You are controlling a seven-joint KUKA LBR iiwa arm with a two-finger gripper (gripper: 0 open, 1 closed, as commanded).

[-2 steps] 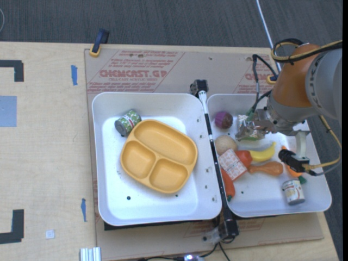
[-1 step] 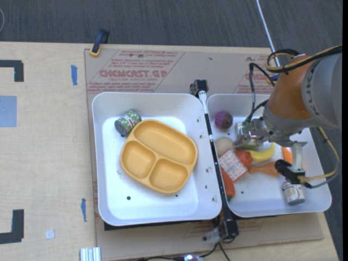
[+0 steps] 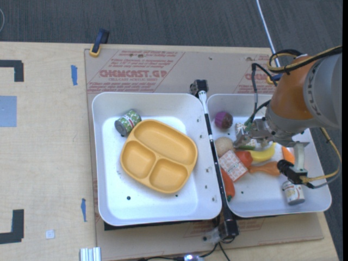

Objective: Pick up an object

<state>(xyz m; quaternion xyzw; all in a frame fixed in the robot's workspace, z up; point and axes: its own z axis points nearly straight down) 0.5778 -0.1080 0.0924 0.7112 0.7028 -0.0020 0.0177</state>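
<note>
Pale matt wood on the table (image 3: 43, 162), grain faint. Glossy white plastic in both bins, left bin (image 3: 103, 145) and right bin (image 3: 321, 197). Smooth yellow plastic, soft sheen, on the divided plate (image 3: 157, 155). Printed label wrap on the green can (image 3: 128, 122) at the plate's 10 o'clock. Shiny metal on the small can (image 3: 293, 193). Satin orange and grey casing on the arm (image 3: 310, 94).

Grey arm (image 3: 321, 91) reaching from right, pincer (image 3: 254, 135) lowered
</note>
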